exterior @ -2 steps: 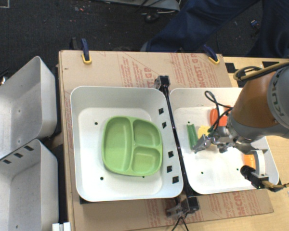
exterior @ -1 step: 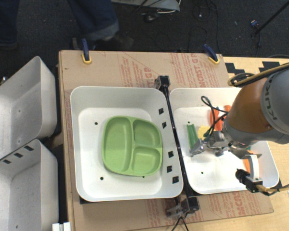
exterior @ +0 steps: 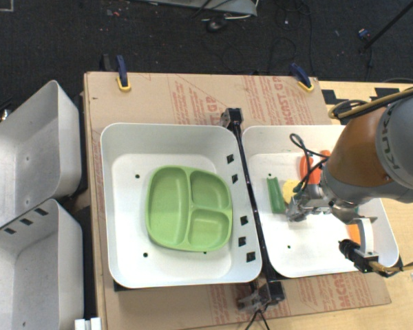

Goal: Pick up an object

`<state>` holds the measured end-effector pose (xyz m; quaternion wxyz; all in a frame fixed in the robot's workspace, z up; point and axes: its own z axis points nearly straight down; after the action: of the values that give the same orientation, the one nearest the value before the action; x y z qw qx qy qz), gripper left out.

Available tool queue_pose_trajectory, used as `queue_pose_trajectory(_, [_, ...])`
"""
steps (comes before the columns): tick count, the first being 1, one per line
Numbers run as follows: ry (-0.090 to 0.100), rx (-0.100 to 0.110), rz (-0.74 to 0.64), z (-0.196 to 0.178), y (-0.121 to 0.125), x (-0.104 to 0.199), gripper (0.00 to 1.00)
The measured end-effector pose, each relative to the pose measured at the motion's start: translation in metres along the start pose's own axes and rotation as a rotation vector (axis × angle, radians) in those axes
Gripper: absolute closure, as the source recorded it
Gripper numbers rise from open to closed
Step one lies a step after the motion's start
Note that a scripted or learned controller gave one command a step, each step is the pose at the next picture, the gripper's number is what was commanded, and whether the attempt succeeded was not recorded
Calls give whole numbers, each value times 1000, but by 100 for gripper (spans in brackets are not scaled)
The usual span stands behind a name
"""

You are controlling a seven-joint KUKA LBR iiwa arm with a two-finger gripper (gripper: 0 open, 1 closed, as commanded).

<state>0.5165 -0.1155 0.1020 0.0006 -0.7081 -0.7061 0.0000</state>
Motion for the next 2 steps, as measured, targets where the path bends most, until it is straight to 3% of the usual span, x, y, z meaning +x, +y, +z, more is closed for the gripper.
queue_pose_trajectory(2, [-2, -6, -6, -102, 2, 0, 100])
